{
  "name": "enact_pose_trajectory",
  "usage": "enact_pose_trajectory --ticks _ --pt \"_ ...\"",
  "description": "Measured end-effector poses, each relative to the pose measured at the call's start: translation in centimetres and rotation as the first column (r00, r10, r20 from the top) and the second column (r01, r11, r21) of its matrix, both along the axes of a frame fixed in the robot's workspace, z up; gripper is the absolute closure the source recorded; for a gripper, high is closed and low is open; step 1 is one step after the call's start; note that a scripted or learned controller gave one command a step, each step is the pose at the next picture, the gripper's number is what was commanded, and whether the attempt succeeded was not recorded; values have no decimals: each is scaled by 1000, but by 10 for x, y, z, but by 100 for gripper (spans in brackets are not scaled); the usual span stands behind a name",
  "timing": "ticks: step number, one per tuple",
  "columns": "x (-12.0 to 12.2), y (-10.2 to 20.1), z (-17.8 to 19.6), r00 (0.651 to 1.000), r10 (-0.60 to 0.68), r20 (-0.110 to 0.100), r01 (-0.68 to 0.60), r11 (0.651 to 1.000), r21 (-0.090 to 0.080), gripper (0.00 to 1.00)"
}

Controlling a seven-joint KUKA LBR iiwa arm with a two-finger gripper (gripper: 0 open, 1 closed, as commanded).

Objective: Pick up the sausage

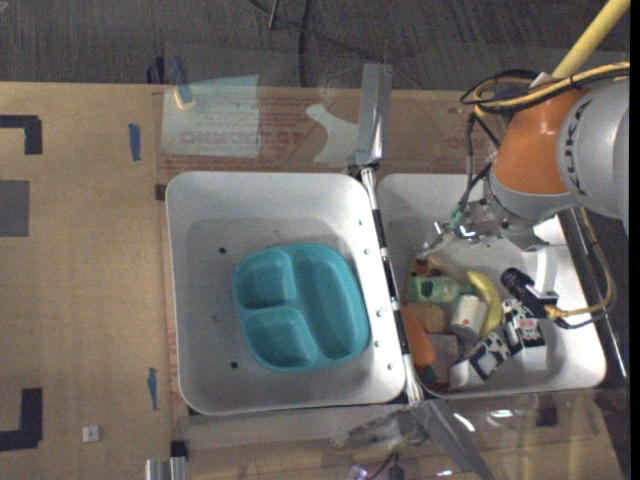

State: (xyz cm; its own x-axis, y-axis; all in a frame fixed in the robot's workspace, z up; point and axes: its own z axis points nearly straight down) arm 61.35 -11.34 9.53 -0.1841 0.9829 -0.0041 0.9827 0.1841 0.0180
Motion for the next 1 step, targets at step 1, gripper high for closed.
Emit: enact_pose_trajectory --ticks 1 --pt "-4 10 -2 960 -281 -4 281 960 3 0"
